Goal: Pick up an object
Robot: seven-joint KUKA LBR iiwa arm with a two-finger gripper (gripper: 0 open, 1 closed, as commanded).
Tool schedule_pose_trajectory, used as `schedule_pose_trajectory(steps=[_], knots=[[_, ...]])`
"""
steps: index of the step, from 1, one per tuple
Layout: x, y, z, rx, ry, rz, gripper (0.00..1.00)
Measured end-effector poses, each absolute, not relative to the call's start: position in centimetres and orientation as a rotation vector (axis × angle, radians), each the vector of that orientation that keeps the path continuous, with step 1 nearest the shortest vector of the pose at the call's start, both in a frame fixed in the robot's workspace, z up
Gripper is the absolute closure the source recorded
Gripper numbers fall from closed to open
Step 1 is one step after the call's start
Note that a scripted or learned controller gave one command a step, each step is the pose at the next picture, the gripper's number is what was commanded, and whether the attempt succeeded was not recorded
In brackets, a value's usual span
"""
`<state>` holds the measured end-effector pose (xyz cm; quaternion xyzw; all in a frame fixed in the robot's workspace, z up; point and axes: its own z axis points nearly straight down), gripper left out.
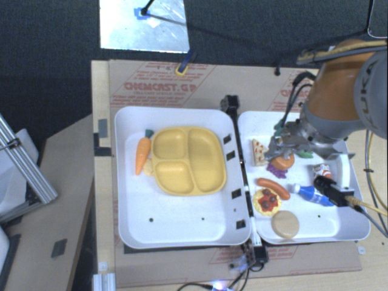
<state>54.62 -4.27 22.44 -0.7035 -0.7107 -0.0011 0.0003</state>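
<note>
Legible lettering under my reach, one item: red print reading roughly "CHEMCAST GP" on the brown protective sheet (159, 83) beneath the bins, its smaller red lines too fine for me to read.

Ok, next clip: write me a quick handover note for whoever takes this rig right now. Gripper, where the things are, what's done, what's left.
Gripper: low in the right bin, over an orange toy with a purple piece beside it; fingers hidden by the wrist, no grasp confirmed.
Right bin also holds: pizza slice, hot dog, small round pizza, tan disc, blue tube.
Left bin: yellow divided tray, carrot beside it.
Done: arm is at the pile.
Left: get a confirmed grip and lift one object.
</note>
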Motion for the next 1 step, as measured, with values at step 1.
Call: schedule_pose_trajectory(steps=[1], knots=[[53.54, 1.1, 21.46, -2.209, -2.231, -0.003, 1.0]])
